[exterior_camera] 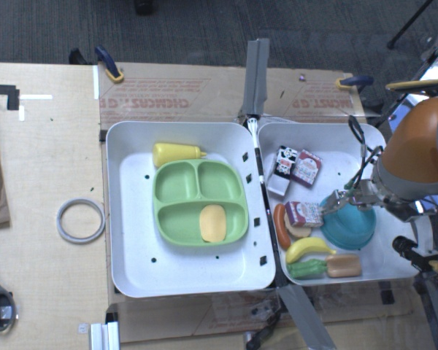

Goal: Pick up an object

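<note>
Worktop (44, 159) of pale board carries two shallow white bins side by side. Left white bin (124, 254) holds a green sectioned plastic plate (197, 188) with a pale yellow oval piece (213, 223) in its lower compartment, and a yellow squeeze-bottle shape (177, 152) lying just above the plate's rim.

Right white bin (328, 133) is crowded. Along its upper left: a black-and-white patterned small carton (285, 161) touching a dark red small packet (307, 168). Lower down: a red sausage-shaped toy (280, 224), a red-and-white small box (304, 214), a yellow toy banana (309, 248), a green toy vegetable (306, 269) and a tan rounded block (344, 266), all close or touching. A teal plastic bowl (350, 227) sits right of the box.

Grey arm with orange band (421, 148) reaches in from the right. Tool (338, 202) sits low at the bowl's upper left rim, just beside the red-and-white box. Whether it is open or closed cannot be told; nothing is visibly gripped.

Risks, as judgement: target is likely the bowl or the box. The tool could straddle both and grip neither. A bowl rim taken off-centre may tip or slip out on lifting. Packed neighbours could be nudged or dragged along.
</note>
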`<state>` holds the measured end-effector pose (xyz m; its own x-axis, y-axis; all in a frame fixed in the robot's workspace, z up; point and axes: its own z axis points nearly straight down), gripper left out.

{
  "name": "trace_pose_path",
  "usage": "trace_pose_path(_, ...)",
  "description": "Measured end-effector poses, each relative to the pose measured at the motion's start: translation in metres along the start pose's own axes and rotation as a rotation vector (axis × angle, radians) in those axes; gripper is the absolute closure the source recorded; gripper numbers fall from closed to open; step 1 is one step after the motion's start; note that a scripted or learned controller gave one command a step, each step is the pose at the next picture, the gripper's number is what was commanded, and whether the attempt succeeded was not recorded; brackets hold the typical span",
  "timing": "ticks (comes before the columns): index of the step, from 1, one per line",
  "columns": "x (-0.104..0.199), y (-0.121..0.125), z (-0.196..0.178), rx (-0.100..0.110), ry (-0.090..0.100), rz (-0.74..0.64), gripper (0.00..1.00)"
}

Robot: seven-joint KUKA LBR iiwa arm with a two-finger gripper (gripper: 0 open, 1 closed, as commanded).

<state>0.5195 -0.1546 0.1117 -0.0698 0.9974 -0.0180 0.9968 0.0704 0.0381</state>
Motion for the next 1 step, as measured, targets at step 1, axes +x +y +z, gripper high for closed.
trace_pose_path(1, -0.0044, 0.0459, -0.0046, 0.018, 0.010, 0.001, 0.00)
